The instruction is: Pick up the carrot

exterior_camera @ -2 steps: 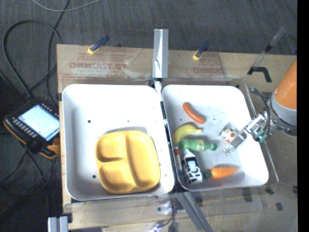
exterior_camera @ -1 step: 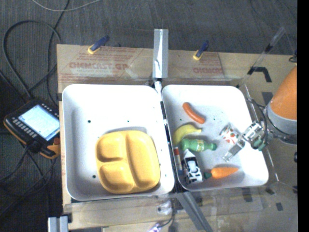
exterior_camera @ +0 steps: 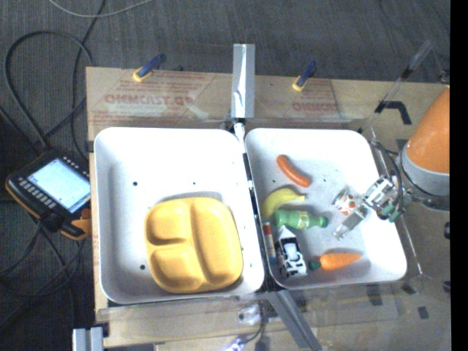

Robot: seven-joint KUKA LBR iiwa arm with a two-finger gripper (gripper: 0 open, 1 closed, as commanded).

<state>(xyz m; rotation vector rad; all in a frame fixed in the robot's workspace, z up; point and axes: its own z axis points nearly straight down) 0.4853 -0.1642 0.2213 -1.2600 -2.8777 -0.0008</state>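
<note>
At the near edge of the right bin (exterior_camera: 380,269) lies the carrot (exterior_camera: 338,261), stretched along the front wall with its orange body pointing right and its green top toward the left. Touching or almost touching that green end is a small black-and-white carton (exterior_camera: 291,256), and beside the carton, against the wall between the bins, lies a thin red pen-like stick (exterior_camera: 270,244). Just behind these a green bottle (exterior_camera: 300,219) lies on its side, resting against a yellow banana (exterior_camera: 279,198), so the carrot's left end is crowded while its right end has bare bin floor around it.

The gripper (exterior_camera: 348,219) hangs above the floor of the right bin, behind and slightly right of the carrot and well apart from it. Its two fingers appear spread with nothing between them, one fingertip (exterior_camera: 341,232) low toward the carrot, though they are small and pale against the white floor, so the width of the gap is hard to judge. The arm (exterior_camera: 428,152), orange-banded, reaches in over the bin's right wall.

Farther back a sausage (exterior_camera: 293,171) lies alone at a slant. In the left bin (exterior_camera: 117,167) a yellow divided tray (exterior_camera: 194,243) lies near the front. Beyond both bins, two blue-and-yellow clamps (exterior_camera: 148,67) grip the board's far edge.
</note>
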